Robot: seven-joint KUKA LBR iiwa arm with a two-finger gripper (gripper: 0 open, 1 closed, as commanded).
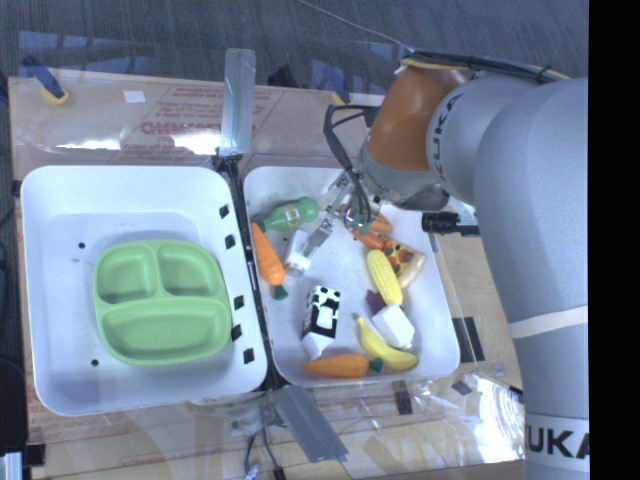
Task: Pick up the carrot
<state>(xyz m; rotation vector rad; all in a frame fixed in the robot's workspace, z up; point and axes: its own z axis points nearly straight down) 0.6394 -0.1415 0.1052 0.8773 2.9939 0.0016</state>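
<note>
In the right bin (432, 298), an orange carrot (267, 257) with a green stub lies along the left wall. A second carrot (338, 366) lies flat by the front wall. My gripper (335, 216) hangs low over the back middle of this bin, just right of a green bottle (291, 213) and about a hand's width right of the first carrot. A small orange piece (372, 234) lies directly under the wrist. Nothing is visibly held.
The right bin also holds a corn cob (383, 276), a pizza slice (405, 259), a black-and-white carton (321, 317), a white block (394, 325) and a banana (383, 351). A green divided plate (160, 301) sits in the left bin (40, 268).
</note>
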